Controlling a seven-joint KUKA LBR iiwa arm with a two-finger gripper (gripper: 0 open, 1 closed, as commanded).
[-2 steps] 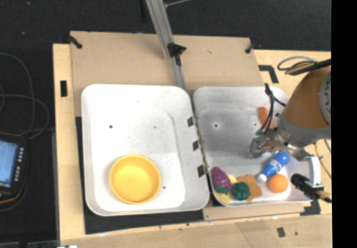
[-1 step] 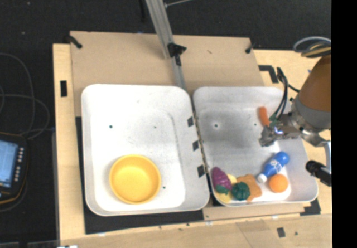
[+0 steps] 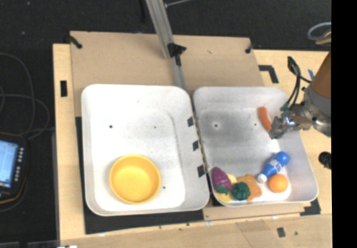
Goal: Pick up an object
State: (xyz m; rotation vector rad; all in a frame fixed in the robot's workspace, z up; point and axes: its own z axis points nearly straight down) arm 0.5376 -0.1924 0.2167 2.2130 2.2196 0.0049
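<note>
A: Orange was the carrot (image 3: 264, 117), which lay near the right wall of the right bin (image 3: 234, 107), just beside the gripper (image 3: 277, 128).

B: Gripper condition?

A: Whether it was open or closed could not be determined. It sat low at the bin's right side, next to the carrot; contact could not be confirmed.

B: Remaining contents?

A: Along the front wall of the same bin: a blue and white bottle (image 3: 272, 165), an orange ball (image 3: 278, 184), a green item (image 3: 241, 190) and a purple item (image 3: 220, 179). The left bin (image 3: 134, 113) contained a yellow bowl (image 3: 134, 178) near its front.
</note>
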